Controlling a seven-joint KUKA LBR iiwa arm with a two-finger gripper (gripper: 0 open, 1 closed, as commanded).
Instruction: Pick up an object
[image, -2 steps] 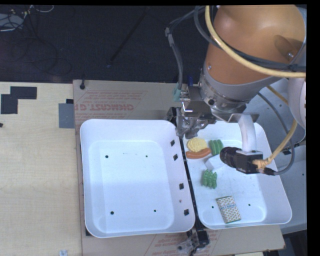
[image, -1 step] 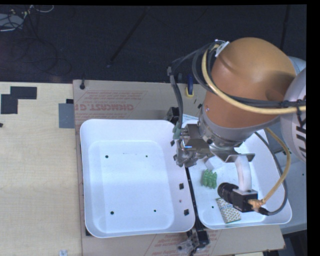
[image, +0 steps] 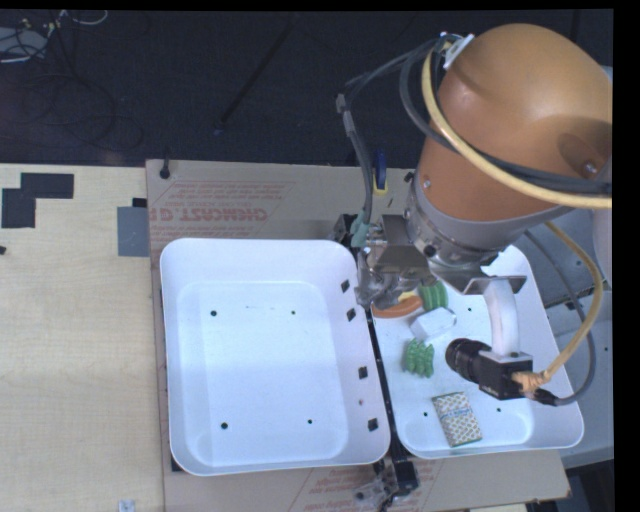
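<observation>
The gripper (image: 385, 285) hangs low over the near-left corner of the right bin (image: 560, 425), close against the wall it shares with the left bin (image: 190, 350); the arm's bulk covers it from above and I cannot tell how it is set or whether anything is in it. Touching its lower edge, or just under it, lies an orange piece (image: 402, 307), flat and curved, partly hidden. Just beside that, away from the shared wall, sits a small green block (image: 433, 297), and just below it a white block (image: 433, 324). A little farther toward the camera stands a second green toy (image: 419, 358), knobbly in outline. Farther still, near the bin's front wall, lies a flat patterned packet (image: 457, 417). A black cylinder (image: 490, 368) with a yellow cable appears to belong to the arm rather than to the bin's contents. Judging by look alone, these are light plastic pieces, stiff and somewhat slick; the knobbly green toy probably offers the surest hold across its narrow sides, while the flat orange piece and the packet would likely be harder to lift off the floor. The bins are smooth white and shallow, resting on cardboard (image: 250, 205) over a pale wooden bench (image: 70, 330). Behind the bench the room is dark, with cables trailing across the floor.
</observation>
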